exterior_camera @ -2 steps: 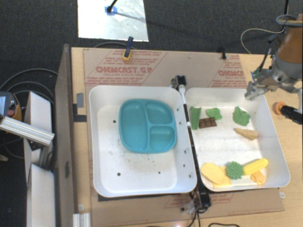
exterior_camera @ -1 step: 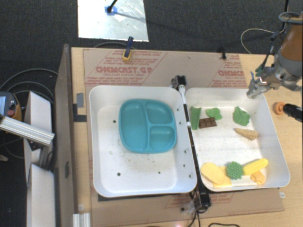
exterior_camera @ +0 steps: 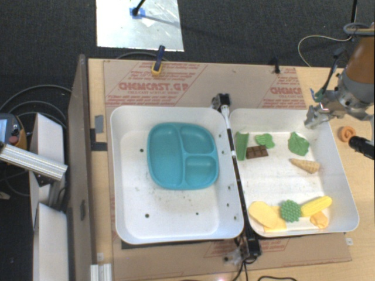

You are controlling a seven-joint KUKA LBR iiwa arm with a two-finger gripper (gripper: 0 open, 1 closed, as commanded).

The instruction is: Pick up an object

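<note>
Two shallow white plastic bins side by side on a bench lined with brown printed cardboard [exterior_camera: 176,84].

Left bin [exterior_camera: 132,215]: smooth teal plastic plate with three compartments [exterior_camera: 182,156], rounded-square, lying flat near the bin's centre. Bin floor shows dark specks.

Right bin [exterior_camera: 340,186]: small toy food pieces. Far half: flat green strip [exterior_camera: 241,146] against the left wall; dark brown ridged chocolate block [exterior_camera: 256,152] just beside it; crinkled green leaf piece [exterior_camera: 265,139] touching the block; second lumpy green leaf piece [exterior_camera: 298,144] further right; tan cone-shaped wedge [exterior_camera: 305,165] near it. Near edge, clustered and touching: flat yellow oval slice [exterior_camera: 264,214], bumpy green broccoli-like floret [exterior_camera: 289,211], knobbly yellow corn cob [exterior_camera: 316,205], small orange chunk [exterior_camera: 320,219].

Metal two-finger gripper [exterior_camera: 313,120] hangs over the right bin's far right corner, apart from the pieces, nothing between its fingers; open or closed cannot be told. Grey arm with orange band [exterior_camera: 358,69] above it
</note>
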